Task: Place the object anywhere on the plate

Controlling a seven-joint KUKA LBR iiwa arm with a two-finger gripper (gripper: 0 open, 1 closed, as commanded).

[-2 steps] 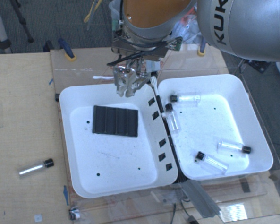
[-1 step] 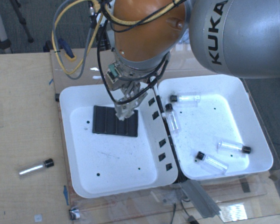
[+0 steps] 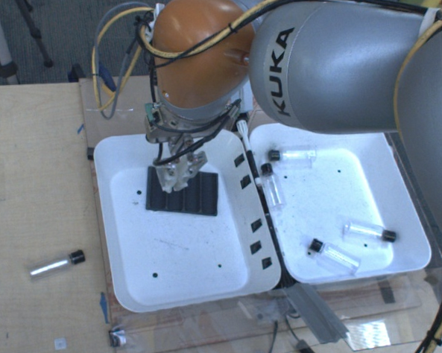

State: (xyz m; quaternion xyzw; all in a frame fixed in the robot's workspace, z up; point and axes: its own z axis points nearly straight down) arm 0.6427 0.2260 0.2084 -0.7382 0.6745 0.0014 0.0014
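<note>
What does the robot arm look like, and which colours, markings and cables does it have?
The arm has thick, rounded grey segments with black KUKA lettering and a glossy orange dome above the wrist. Yellow, grey and black cables loop around it. The gripper is small, of pale metal.

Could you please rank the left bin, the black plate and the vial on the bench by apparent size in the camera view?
1. Left bin
2. Black plate
3. Vial on the bench, clearly smallest

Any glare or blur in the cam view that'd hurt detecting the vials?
Camera view: sharp overall; clear vials wash out against the white right bin, only their black caps stand out. Soft shadow under the gripper on the black plate. The arm blocks the bins' far edge.
</note>
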